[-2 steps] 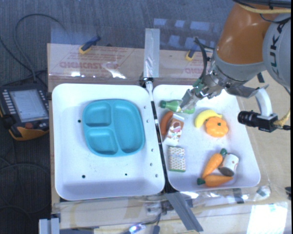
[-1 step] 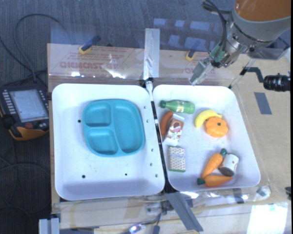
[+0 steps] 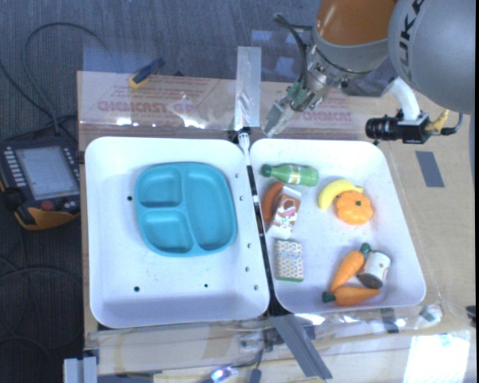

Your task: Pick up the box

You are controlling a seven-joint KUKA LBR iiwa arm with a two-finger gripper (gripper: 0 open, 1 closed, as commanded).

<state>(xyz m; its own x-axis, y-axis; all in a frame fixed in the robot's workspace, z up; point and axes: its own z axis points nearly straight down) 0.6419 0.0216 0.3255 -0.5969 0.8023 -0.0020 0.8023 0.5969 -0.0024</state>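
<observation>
A small flat box with a green-and-tan checked top lies in the right bin, near its left wall. Just behind it a white-and-red carton lies tilted against an orange-red sausage-shaped item. My gripper hangs above the back rim of the bins, near the divider, well behind both boxes and clear of them. It points down and to the left, and nothing shows in it.
The right bin also holds a green bottle, a banana, an orange, two carrots and a can. A blue divided plate lies in the left bin. A teach pendant sits at far left.
</observation>
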